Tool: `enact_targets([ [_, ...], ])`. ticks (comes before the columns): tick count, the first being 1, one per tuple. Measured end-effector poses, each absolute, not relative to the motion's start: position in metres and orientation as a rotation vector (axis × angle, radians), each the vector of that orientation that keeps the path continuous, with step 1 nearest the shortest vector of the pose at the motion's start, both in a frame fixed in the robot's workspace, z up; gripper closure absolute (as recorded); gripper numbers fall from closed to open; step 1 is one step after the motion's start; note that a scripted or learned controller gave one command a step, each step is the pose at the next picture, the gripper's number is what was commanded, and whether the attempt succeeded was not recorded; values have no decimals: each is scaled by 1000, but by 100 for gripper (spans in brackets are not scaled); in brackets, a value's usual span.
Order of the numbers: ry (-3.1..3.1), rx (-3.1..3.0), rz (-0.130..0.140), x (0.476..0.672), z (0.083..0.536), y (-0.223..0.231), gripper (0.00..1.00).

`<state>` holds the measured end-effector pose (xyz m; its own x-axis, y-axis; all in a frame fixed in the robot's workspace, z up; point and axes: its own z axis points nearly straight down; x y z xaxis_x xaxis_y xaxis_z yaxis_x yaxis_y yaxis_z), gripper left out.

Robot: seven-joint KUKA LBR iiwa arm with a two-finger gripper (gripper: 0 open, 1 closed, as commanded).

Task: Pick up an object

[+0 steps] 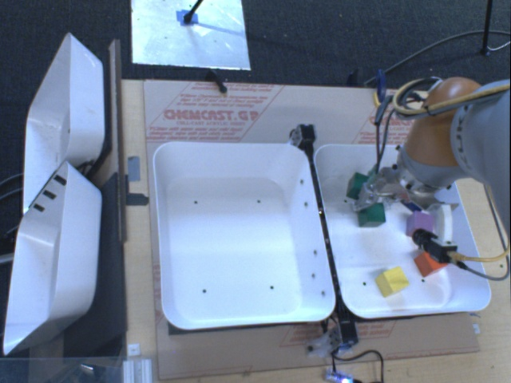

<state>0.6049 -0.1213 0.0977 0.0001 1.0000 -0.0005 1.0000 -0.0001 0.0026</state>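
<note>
Red letters on the tabletop sheet read "CHEMCAST GP". My tool sits over two dark green blocks; I cannot tell its grip.

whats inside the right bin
The right bin holds a yellow block, an orange block, a purple block and green blocks. The arm covers the bin's far corner, so anything there is hidden.

Two white bins side by side on the worktop. In the right one: two green blocks, one purple block, one orange block, one yellow block.
</note>
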Motion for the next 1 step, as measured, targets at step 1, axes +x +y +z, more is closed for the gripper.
enact_targets([
  [1,2224,2211,11,600,191,-63,100],
])
